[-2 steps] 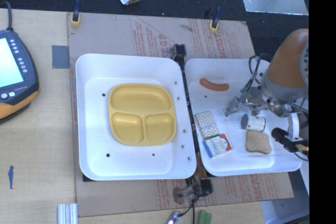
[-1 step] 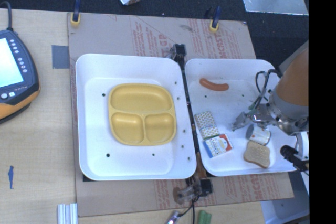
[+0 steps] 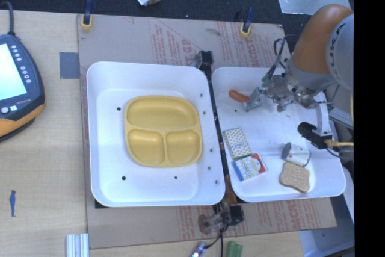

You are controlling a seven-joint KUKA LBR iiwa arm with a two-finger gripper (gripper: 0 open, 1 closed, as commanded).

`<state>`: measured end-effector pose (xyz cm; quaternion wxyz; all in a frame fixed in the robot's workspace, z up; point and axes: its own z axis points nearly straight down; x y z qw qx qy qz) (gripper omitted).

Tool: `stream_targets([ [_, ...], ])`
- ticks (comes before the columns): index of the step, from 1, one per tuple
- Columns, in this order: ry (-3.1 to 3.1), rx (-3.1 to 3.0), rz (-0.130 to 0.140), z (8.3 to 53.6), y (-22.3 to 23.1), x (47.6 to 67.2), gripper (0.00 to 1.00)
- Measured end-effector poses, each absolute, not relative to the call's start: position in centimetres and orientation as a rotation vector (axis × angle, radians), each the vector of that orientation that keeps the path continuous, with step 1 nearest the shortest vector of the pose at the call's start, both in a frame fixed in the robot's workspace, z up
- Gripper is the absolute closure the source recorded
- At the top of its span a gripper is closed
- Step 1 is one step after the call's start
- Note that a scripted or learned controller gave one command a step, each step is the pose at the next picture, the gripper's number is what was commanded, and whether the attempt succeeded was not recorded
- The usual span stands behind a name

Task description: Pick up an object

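Carrot (image 3: 239, 95) lies left-right, near end effector (image 3: 267, 99).

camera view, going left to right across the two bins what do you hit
yellow divided tray → checkered packet → orange sausage-like piece → blue and white packet → hand → slice of bread

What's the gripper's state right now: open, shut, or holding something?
Two-finger gripper: over the right white bin, near the small orange carrot-shaped piece; whether it is open or shut cannot be told.
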<state>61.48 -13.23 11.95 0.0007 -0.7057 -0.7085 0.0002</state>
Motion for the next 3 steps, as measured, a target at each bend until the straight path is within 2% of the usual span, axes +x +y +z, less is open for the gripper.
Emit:
stream_targets([
  [1, -2.226, -2.213, 0.006, 9.2, -11.2, 59.7, 0.0],
  [2, -2.224, -2.218, 0.0, 13.6, -10.5, 65.6, 0.0],
  [3, -2.224, -2.215, 0.004, 9.1, -9.7, 65.6, 0.0],
])
